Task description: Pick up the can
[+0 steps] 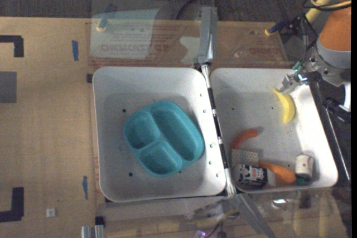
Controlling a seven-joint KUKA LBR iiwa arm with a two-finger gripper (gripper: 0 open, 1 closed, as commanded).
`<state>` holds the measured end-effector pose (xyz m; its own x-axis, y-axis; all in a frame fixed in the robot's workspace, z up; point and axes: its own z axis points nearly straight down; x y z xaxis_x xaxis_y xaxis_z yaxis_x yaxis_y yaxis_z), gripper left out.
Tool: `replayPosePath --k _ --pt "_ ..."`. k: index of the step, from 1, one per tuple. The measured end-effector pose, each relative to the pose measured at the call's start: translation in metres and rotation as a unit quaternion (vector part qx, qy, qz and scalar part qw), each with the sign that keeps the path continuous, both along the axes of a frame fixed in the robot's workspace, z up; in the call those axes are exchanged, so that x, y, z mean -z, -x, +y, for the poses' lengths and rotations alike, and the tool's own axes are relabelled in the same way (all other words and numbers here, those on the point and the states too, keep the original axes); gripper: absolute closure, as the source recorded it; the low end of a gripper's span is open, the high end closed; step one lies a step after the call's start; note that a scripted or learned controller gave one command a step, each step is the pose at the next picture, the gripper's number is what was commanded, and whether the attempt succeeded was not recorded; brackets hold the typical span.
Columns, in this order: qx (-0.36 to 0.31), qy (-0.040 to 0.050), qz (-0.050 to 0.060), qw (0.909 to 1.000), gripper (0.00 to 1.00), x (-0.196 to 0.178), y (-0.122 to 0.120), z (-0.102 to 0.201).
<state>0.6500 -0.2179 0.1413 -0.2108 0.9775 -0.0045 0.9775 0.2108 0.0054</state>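
Your can (304, 166) is lying in the near right corner of the right bin (254, 98), with an orange carrot (279, 172) right up against its left side and a black-and-white carton (250, 174) just past that, so that corner is pretty crowded. There's also an orange-red pepper (245, 137) near the middle of that bin, a banana (285, 105) up by the far right wall, and a teal divided plate (163, 137) alone in the left bin (111, 92). Your end effector (294, 78) is over the right bin's far right corner just beside the banana, well apart from the can, and honestly I can't tell what state it's in.
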Motion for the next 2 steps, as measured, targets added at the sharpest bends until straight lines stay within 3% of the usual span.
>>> replayPosePath --k 1,2 --pt "0.053 -0.0004 0.0 0.9986 1.0 0.005 -0.018 -0.004" --pt "-0.014 -0.0009 0.0 0.9999 1.0 0.045 -0.021 -0.002"
